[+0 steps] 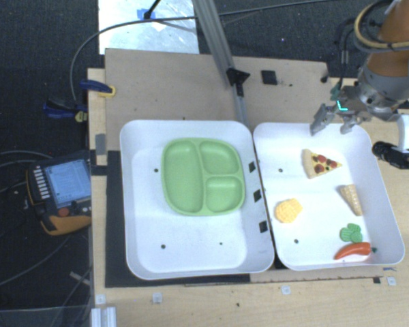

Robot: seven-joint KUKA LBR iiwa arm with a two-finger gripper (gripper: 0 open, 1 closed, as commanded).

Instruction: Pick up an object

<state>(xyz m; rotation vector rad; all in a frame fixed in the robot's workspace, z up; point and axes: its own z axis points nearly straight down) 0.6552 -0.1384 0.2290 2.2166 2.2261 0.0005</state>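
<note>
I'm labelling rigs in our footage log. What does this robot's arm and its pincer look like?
The arm is a rounded grey metal body with a broad orange band above the wrist, and dark cables loop beside it. The pincer is a grey metal two-finger unit, with a small cyan-lit spot on its mount. A white and black fitting sticks out on the side towards the camera.

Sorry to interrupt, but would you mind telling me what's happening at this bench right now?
The arm's gripper hovers open over the top edge of the right bin, holding nothing. That bin holds a pizza slice, corn, a cone, a green veggie and a hot dog. The left bin holds a green plate. Nothing is picked up yet.
</note>
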